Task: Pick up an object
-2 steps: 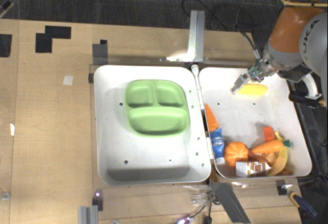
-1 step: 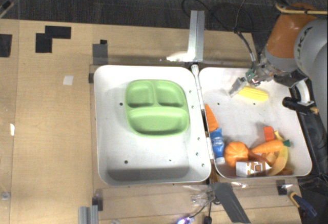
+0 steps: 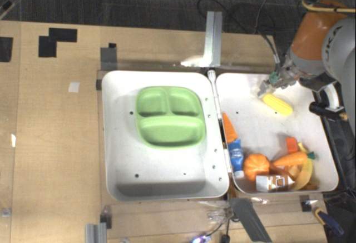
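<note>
Gripper [image 3: 271, 85] is hovering at the right bin's [image 3: 328, 142] far edge, touching the corn's [image 3: 277, 104] far-left end, grip unclear; off-centre contact risks the corn rolling away.

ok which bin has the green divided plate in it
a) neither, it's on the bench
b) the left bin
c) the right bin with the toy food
b: the green divided plate lies inside the left bin, while the right bin holds the yellow corn, the orange and other toy food.
</note>
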`<act>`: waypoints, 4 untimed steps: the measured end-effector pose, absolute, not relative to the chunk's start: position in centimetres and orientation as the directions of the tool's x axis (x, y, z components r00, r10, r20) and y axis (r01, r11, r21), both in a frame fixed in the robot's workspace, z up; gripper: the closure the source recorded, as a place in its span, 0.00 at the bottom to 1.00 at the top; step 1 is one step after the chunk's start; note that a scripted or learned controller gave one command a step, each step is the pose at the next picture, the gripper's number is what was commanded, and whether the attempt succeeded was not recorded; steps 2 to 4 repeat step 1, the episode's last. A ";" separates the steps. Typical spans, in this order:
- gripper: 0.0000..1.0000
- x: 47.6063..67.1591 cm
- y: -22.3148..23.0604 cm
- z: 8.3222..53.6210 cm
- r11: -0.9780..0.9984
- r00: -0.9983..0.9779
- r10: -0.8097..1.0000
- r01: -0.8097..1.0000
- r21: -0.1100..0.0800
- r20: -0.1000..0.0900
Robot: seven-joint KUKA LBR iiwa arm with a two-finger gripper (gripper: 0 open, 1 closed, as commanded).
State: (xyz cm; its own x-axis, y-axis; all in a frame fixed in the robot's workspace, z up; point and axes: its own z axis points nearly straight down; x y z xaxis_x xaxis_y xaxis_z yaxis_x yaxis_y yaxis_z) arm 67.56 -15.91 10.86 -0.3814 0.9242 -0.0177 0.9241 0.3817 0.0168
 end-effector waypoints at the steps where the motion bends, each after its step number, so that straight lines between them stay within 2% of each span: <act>1: 1.00 67.1 -11.8 21.1 0.533 -0.533 0.846 0.846 0.008 -0.007; 4: 1.00 67.1 -11.8 21.1 0.533 -0.533 0.846 0.846 0.008 -0.007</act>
